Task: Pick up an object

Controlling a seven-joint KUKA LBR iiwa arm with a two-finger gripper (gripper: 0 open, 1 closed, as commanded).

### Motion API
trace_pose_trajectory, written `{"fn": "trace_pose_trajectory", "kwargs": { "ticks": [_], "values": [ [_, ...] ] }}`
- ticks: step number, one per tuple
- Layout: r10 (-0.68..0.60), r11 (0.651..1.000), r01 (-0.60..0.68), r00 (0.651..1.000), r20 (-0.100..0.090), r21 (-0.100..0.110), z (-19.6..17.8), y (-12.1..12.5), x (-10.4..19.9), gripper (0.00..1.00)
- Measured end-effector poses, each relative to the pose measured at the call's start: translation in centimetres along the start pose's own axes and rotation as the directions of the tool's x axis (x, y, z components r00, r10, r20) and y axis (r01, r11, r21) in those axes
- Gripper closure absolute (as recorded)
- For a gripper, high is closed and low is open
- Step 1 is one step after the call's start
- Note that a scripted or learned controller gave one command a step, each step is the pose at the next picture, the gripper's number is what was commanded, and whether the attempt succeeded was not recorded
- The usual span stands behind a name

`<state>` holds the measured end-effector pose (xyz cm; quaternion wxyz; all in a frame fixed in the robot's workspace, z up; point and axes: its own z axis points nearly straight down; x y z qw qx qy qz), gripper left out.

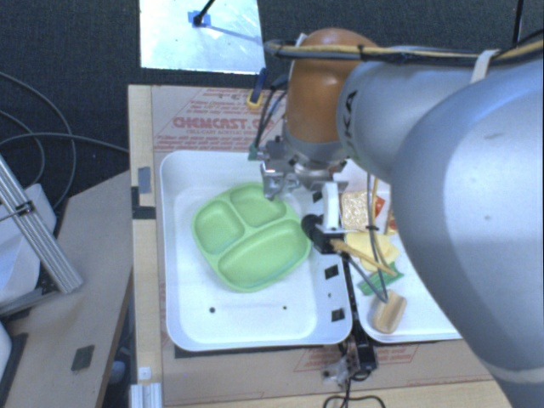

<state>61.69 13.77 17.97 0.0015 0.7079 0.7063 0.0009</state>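
Observation:
A light green divided plate (251, 240) lies in the left white bin (174, 253), slightly tilted, with three compartments. My gripper (274, 181) hangs under the orange wrist band, right over the plate's far right rim. Nothing shows held in it. The right bin (421, 334) holds a yellow piece (374, 246), a tan block (389, 314), a small green item (372, 284) and a printed snack packet (364, 204). My large grey arm covers most of that bin.
The wall between the two bins (336, 291) runs just right of the plate. Bare white floor of the left bin lies in front of the plate. A shiny sheet (200, 24) lies behind the bench, and a metal rail (38, 236) stands at the left.

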Motion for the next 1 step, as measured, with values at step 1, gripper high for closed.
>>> {"fn": "trace_pose_trajectory", "kwargs": {
  "ticks": [1],
  "values": [
    [0.000, 1.000, 0.000, 1.000, 0.000, 0.003, 8.57, 3.94, -1.56, 1.00]
  ]
}}
